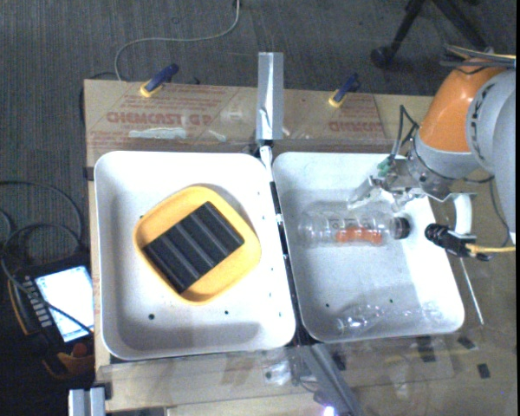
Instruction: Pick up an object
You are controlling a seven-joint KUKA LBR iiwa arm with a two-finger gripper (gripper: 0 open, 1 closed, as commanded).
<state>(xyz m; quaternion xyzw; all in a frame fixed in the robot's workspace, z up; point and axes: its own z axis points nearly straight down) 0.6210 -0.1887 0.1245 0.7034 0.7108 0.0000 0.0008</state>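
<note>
Reaching in over the right bin from its far right corner: grey arm with orange band, gripper low above the bin's upper half; state of the claw cannot be told, too small and blurred against the white floor. Lying on its side near the middle of the right bin, just below the gripper: clear plastic bottle with an orange label and a dark cap toward the bin's right wall. Resting near that bin's front wall: a second clear, crumpled plastic item, hard to make out. Sitting in the neighbouring left bin, just left of the right bin and touching it along the shared rim: yellow dish-like object topped with a black ribbed panel, turned at an angle. Behind the right bin: brown cardboard sheet with red lettering, two blue-and-yellow clamps, an upright metal post. Farther beyond the right bin: dark carpet, thin cable, office-chair base. Well left of it, past the left bin: a lit screen device on the floor.
</note>
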